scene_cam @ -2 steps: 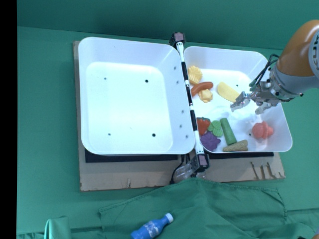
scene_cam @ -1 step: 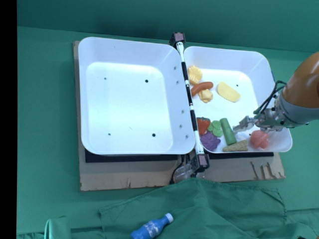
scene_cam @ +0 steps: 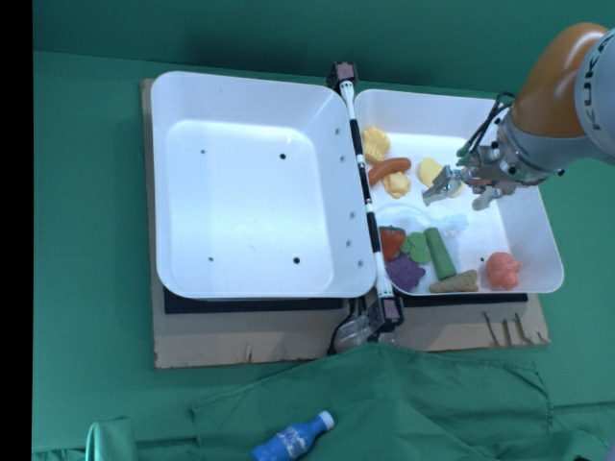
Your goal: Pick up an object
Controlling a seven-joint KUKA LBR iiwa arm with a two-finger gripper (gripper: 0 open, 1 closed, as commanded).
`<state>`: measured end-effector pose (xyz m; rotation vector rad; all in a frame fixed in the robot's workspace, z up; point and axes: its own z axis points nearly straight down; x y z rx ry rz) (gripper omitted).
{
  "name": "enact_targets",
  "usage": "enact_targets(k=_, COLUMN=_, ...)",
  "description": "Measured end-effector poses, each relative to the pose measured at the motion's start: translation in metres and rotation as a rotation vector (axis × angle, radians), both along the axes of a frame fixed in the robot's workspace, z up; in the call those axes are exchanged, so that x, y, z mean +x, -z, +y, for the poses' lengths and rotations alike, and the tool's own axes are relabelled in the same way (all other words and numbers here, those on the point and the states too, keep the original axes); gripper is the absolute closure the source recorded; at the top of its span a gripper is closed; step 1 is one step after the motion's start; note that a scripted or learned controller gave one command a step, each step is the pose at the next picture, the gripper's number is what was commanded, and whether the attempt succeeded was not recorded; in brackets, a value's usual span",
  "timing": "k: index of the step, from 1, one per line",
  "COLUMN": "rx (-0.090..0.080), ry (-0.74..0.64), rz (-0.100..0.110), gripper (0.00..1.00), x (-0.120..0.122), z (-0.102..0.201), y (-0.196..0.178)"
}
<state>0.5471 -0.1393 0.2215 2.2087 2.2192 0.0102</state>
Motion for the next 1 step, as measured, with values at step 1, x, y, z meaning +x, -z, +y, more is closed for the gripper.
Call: enact_targets(k=1, rx=-0.004, ry=0.007, rz=-0.004, gripper=0.00, x=0.0835, z=-0.0408, y=-0.0552)
